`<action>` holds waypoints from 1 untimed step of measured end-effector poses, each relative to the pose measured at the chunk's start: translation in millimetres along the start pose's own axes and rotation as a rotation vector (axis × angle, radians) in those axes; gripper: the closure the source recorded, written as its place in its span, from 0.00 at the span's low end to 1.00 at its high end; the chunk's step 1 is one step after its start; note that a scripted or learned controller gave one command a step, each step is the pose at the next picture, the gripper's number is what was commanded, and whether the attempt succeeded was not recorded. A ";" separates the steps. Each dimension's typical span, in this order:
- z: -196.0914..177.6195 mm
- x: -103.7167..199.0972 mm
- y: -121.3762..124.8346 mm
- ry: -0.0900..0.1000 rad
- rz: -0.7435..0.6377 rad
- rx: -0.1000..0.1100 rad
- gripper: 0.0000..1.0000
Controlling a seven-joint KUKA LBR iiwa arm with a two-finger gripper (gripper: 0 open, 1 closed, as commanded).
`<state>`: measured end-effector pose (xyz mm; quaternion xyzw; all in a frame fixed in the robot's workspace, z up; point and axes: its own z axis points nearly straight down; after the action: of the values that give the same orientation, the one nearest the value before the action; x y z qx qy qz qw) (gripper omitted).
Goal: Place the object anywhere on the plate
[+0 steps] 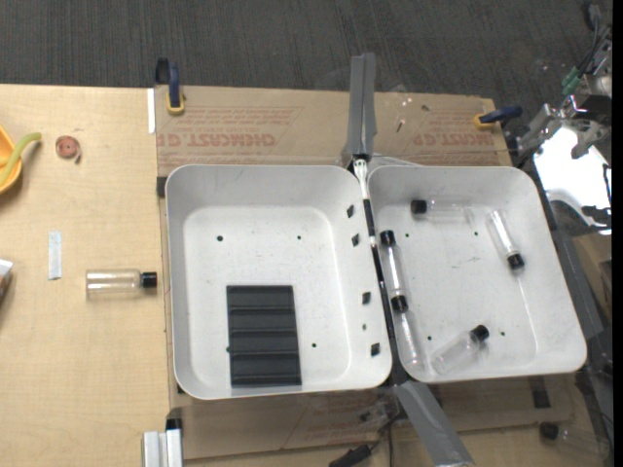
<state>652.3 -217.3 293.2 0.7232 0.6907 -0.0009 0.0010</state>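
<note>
A dark ridged plate (263, 336) lies flat on the floor of the left bin (185, 261), near its front edge. Several clear vials with black caps lie in the right bin (545, 261). One vial (443, 210) is at the back and another (504, 238) at the back right. Two vials (391, 266) (407, 337) lie end to end along the left wall. A further vial (458, 350) rests at the front. Nothing lies on the plate.
A loose clear vial (117, 280) lies on the wooden bench left of the bins, with a yellow object (10, 159) and a small red disc (66, 146) further back. Clamps (173, 90) (496, 117) hold the cardboard under the bins. Metal gear and cables (579, 95) crowd the top right.
</note>
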 end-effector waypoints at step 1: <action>-140.5 8.4 -19.2 0.000 0.250 0.002 0.00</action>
<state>633.5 -207.7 433.7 0.8037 0.5951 -0.0014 0.0002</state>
